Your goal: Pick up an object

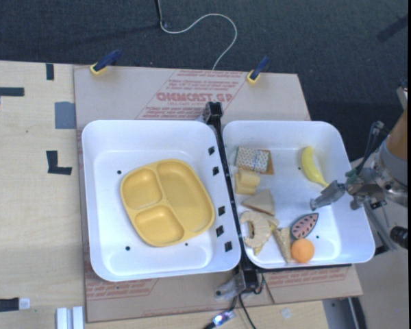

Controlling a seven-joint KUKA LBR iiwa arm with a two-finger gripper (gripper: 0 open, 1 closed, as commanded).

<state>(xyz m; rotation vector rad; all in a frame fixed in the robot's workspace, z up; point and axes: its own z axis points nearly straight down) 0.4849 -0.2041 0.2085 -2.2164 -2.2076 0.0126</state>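
Jaws hang over the right edge of the right bin [288, 129], on the gripper [335, 194] at the end of the grey arm; one dark finger slants down toward the bin floor, and I cannot tell whether the pair stands apart or together, since the second finger is lost against the wrist. Nothing shows between them.

Going from the left, the left bin [96, 184] carries a yellow divided plate [168, 201], smooth moulded plastic with three shallow wells, lying flat near its middle. Across the divider, the right bin's left edge is crowded: a patterned square block [253, 160], a pale yellow cheese-like wedge [246, 181], a tan triangular slice [262, 201], then a lumpy cream-coloured pastry shape [255, 230] toward the near left corner. Toward the far right corner lies a banana [312, 166], curved and glossy, well apart from the rest. Just below the finger sits a pink leaf-shaped piece [303, 224] with dark ribs, touching or almost touching a round orange [302, 251] at the near edge.

Any of these would serve the task. The banana looks the cleanest choice: it lies alone, so the jaws can straddle its narrow width across the curve. The orange, I judge, would roll and sits tight against its neighbours.
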